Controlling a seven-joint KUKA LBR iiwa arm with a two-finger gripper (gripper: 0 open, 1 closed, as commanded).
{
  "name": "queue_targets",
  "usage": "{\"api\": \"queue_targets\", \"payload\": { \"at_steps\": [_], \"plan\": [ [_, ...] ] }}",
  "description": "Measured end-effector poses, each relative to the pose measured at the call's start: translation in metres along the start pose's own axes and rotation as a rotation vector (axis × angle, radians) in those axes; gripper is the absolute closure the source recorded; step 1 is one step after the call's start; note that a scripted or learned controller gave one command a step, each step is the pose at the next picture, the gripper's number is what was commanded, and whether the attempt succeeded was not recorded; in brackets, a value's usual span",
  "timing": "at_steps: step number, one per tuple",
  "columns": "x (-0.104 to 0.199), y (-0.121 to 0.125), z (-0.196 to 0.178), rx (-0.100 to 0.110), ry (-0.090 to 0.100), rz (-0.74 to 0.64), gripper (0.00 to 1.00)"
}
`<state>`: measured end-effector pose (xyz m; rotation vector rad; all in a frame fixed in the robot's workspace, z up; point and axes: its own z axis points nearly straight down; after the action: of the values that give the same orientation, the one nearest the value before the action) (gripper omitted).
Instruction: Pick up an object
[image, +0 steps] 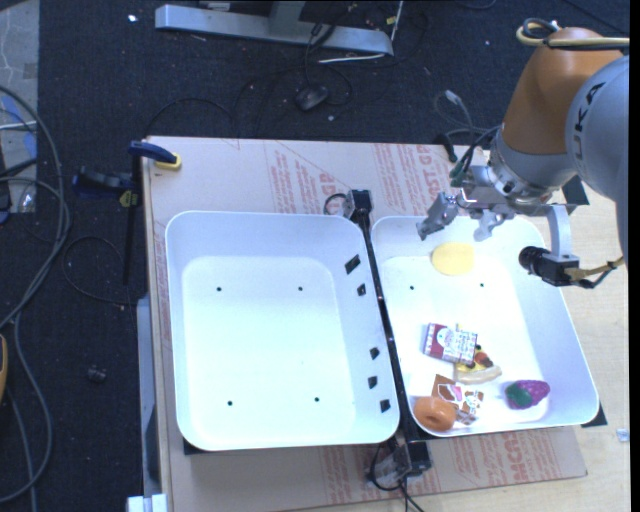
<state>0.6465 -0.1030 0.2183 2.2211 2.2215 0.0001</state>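
**End effector spread above a yellow disc in the right bin**

The end effector (459, 222) hangs over the far end of the right bin (570, 340), its fingers spread apart with nothing between them. A yellow disc (453, 259) lies just below it on the bin floor. Nearer the camera sit a red-and-white carton (450, 343), an orange ball (434, 412) and a purple-and-green toy (526, 393). The left bin (190, 300) lies alongside on the table (250, 170).
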Motion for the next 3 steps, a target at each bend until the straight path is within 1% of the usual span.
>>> {"api": "queue_targets", "payload": {
  "at_steps": [1, 2, 3],
  "plan": [
    [-0.063, -0.008, 0.082, 0.008, 0.000, 0.005, 0.00],
    [-0.060, -0.005, 0.067, -0.001, 0.000, 0.000, 1.00],
    [-0.060, -0.005, 0.067, 0.000, 0.000, 0.000, 0.00]
  ]
}}
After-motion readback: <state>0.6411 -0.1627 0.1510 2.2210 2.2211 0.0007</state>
